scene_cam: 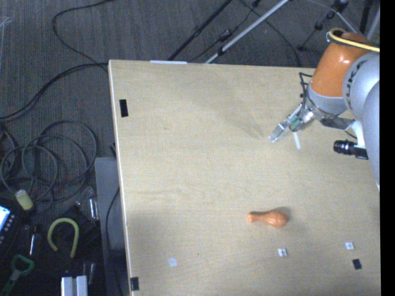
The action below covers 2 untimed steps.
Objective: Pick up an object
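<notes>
An orange, pear-shaped object [269, 218] lies on its side on the tan bench top [197, 165], toward the front right, its narrow end pointing left. My gripper [286, 137] hangs at the right, above and well behind the object, on the grey arm with the orange band [338, 66]. Its two pale fingers [277, 133] are spread apart and point down-left, with nothing between them. A clear stretch of bench separates the gripper from the orange object.
Small white and black markers [282, 251] dot the front right of the bench, and a black tag [123, 108] sits near its left edge. Cables and tools [55, 165] lie on the floor to the left; stand legs [259, 17] cross behind the bench.
</notes>
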Each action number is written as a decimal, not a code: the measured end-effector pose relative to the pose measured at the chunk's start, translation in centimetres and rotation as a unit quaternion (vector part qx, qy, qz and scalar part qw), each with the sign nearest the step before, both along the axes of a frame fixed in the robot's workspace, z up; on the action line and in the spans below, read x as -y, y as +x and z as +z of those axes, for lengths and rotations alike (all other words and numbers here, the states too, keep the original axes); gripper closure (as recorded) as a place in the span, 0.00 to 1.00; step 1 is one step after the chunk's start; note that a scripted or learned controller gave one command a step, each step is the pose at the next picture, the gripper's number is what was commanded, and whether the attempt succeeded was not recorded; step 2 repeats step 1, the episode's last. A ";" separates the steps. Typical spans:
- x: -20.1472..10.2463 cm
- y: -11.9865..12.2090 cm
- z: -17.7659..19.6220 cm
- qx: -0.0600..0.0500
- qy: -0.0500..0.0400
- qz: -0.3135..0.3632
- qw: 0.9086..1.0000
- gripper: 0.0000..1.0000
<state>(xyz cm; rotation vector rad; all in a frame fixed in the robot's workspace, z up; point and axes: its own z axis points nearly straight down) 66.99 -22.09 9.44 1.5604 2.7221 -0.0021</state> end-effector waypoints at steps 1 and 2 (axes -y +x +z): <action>-7.5 -0.1 8.0 -0.001 0.002 -0.041 0.999 1.00; -7.5 -0.1 8.0 -0.001 0.002 -0.041 0.999 1.00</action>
